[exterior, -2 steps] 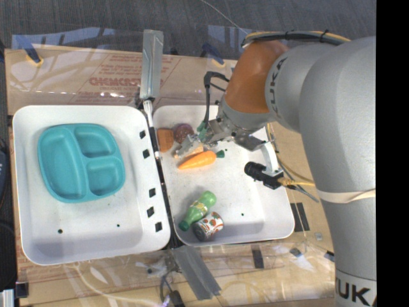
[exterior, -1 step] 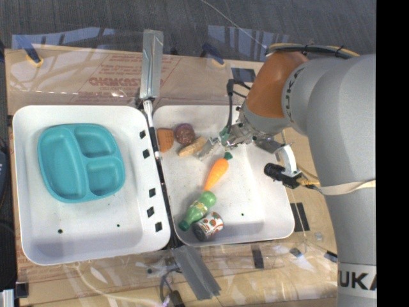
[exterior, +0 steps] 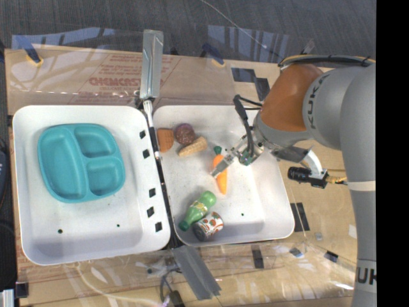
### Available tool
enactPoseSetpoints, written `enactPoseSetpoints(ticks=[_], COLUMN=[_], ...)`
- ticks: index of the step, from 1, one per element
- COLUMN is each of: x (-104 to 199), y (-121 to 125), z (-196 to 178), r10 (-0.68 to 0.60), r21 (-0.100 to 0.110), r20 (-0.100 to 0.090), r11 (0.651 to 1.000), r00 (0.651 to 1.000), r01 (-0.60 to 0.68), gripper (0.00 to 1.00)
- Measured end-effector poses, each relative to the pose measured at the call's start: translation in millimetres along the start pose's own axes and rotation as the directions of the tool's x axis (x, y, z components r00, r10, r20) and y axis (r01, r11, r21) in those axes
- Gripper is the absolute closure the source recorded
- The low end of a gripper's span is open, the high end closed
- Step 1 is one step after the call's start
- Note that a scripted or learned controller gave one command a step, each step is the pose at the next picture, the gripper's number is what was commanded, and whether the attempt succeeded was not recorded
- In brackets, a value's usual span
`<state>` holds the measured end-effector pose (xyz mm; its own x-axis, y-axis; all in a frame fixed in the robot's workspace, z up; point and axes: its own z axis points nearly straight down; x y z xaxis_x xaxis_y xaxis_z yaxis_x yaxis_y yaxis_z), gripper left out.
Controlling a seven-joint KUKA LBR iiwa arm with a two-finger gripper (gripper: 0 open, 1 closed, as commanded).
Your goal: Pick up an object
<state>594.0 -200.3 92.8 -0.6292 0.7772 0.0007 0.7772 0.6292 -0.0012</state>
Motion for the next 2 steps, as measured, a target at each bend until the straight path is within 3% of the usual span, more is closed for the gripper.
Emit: enactPoseSetpoints(ticks=[1, 2], x=[0, 10], y=[1, 46], z=[-11, -113], r10=[-0.006, 0.096], r21=[-0.001, -0.008], r20=[0.001, 0.008], r11=[1.0, 0.995], r00=[1.0, 0.995], r01=[0.006, -0.096], gripper=[1.0, 1.0])
